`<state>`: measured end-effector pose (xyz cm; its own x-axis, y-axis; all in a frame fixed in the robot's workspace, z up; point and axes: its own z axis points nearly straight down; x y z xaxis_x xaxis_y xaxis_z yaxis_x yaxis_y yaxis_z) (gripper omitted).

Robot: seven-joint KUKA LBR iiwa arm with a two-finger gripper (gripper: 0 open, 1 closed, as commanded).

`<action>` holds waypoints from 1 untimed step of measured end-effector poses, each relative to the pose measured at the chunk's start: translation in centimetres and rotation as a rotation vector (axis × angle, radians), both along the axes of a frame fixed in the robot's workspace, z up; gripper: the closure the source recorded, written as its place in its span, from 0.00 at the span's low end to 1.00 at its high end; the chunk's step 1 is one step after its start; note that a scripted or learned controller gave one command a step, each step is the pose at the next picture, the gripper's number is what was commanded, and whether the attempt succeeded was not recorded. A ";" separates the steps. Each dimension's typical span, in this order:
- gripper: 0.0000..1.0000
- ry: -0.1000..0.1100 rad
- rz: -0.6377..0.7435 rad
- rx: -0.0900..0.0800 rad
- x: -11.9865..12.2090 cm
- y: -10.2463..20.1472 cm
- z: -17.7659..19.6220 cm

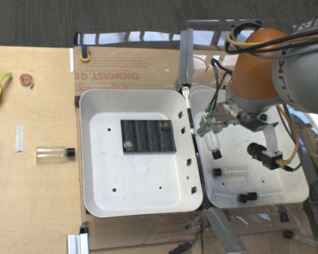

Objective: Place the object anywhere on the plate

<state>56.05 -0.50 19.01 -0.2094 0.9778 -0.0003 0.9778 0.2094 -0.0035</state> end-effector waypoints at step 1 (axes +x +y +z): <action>1.00 -0.002 -0.062 -0.001 6.3 -10.1 -2.8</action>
